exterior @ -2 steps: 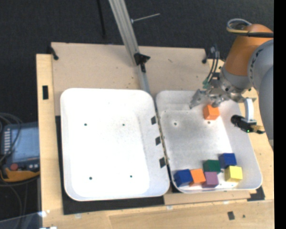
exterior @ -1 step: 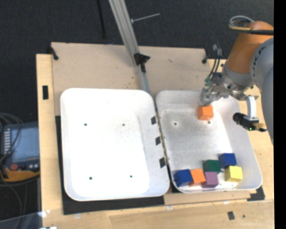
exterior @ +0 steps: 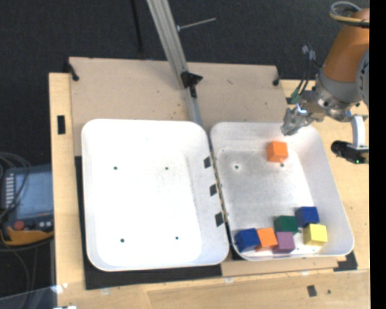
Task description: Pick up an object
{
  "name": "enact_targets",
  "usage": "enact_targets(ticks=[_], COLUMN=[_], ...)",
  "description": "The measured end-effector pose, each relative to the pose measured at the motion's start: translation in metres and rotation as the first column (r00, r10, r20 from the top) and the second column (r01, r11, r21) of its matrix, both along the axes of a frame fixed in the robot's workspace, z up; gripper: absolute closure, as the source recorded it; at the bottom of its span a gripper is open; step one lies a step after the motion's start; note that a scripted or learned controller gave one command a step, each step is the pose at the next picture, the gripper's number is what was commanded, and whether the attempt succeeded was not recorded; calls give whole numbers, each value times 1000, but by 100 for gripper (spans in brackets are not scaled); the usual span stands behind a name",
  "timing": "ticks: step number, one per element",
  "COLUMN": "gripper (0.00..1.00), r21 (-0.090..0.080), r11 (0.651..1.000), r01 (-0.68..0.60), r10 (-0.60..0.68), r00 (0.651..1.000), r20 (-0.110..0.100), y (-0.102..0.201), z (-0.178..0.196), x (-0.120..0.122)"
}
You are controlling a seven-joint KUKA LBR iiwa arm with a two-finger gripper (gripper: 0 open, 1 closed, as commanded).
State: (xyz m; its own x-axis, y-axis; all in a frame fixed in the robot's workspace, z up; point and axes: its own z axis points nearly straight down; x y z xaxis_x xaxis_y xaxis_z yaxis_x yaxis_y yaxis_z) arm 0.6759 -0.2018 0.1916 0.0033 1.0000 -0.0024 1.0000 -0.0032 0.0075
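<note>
None of the blocks is lifted yet: your gripper (exterior: pixel 293 125), grasp state unclear, hovers just beyond the orange block (exterior: pixel 277 151) in the right bin (exterior: pixel 328 172).

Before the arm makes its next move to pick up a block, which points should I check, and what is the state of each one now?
1. A block stands alone for an easy grasp: ok, the orange block sits apart in the right bin.
2. Gripper is near it: ok, just above and right of it in the view.
3. Gripper holds nothing: cannot tell.
4. Fingers ready to close: cannot tell.
5. Other blocks are out of the way: ok, the blue block and its neighbours crowd the bin's near edge.
</note>
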Motion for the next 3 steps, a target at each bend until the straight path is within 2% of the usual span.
enact_targets(ticks=[1, 2, 3], gripper=[100, 100, 100], r21=[0, 1, 2], r11=[1000, 1000, 1000], r01=[-7, -9, -8], r10=[7, 9, 8], r00=[1000, 1000, 1000], r20=[2, -2, -8], y=[6, 5, 49], z=[63, 92, 77], x=[3, 4, 0])
